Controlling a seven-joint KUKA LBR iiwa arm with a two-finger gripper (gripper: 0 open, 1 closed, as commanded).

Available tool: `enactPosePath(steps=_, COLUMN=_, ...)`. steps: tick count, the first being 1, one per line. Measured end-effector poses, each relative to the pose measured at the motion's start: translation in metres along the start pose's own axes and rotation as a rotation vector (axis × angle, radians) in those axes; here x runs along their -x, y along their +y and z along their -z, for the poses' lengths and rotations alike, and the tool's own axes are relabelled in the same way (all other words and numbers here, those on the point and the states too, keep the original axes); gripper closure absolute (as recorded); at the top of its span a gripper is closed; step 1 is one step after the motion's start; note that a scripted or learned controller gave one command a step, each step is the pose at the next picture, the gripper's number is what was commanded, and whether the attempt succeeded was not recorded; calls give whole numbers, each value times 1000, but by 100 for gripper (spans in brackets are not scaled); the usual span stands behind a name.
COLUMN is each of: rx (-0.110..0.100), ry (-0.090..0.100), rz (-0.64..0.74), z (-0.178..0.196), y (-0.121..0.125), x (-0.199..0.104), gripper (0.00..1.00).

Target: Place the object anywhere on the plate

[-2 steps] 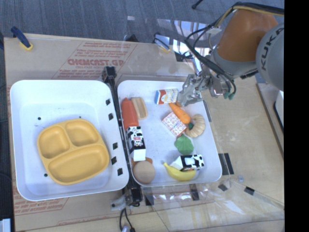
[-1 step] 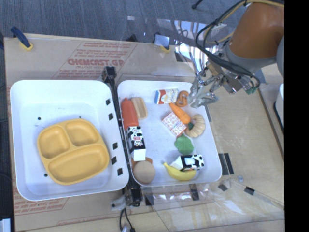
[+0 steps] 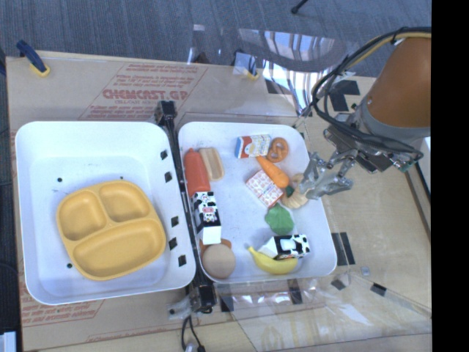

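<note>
A yellow divided plate (image 3: 110, 229) lies in the left white bin (image 3: 37, 145). The right bin (image 3: 227, 134) holds several toy foods: a carrot (image 3: 272, 171), a pink checked packet (image 3: 262, 188), a green piece (image 3: 278, 218), a banana (image 3: 271, 261), a brown egg (image 3: 218, 261), a red sausage (image 3: 195, 171) and a cow-patterned carton (image 3: 207, 213). My gripper (image 3: 320, 180) hovers over that bin's right edge, just right of the carrot and beside a small beige piece (image 3: 297, 199). It looks open, with nothing between its fingers.
A bun (image 3: 213, 163), a pretzel (image 3: 278, 149), a small orange-and-white carton (image 3: 251, 146) and a second cow-patterned box (image 3: 292, 246) also lie in the right bin. A black divider (image 3: 176, 182) separates the bins. Cables (image 3: 344, 64) loop above the wrist.
</note>
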State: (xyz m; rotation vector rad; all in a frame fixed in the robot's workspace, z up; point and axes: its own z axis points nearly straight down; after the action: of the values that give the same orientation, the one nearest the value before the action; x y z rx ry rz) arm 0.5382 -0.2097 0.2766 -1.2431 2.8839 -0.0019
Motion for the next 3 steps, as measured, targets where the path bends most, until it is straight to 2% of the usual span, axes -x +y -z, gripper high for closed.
enactPosePath(steps=1, rx=1, ry=0, rz=0, z=0, y=0, x=0, gripper=0)
enactPosePath(steps=2, rx=-15, ry=-5, rz=-334, z=232, y=29, x=-28, gripper=0)
enactPosePath(steps=3, rx=-8, ry=-1, rz=-516, z=269, y=37, x=-38, gripper=0)
